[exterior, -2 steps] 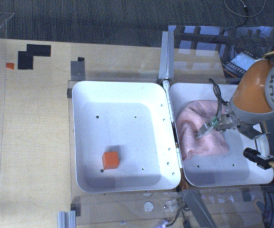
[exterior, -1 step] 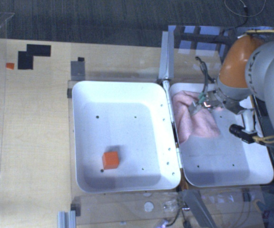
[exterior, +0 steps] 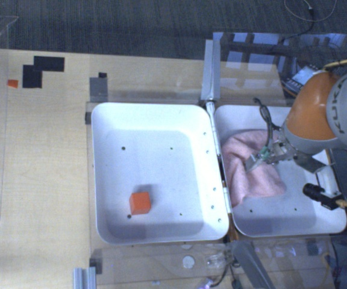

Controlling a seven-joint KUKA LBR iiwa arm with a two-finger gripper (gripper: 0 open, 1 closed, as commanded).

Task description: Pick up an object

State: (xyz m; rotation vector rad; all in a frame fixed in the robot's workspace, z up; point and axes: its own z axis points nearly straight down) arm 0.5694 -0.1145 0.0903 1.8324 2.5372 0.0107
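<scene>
A crumpled pink cloth [exterior: 249, 168] lies in the left half of the right bin [exterior: 294, 218]. My gripper [exterior: 259, 159] reaches in from the right and sits low over the cloth's middle, its tip down among the folds. An orange cube [exterior: 140, 203] rests alone in the lower part of the left bin [exterior: 110, 161], far from the gripper.
The arm's grey and orange wrist [exterior: 318, 110] hangs over the right bin's upper right part. A metal divider [exterior: 218, 161] separates the two bins. Black markers [exterior: 38, 71] and a small orange tag [exterior: 12, 83] sit on the wooden bench at far left.
</scene>
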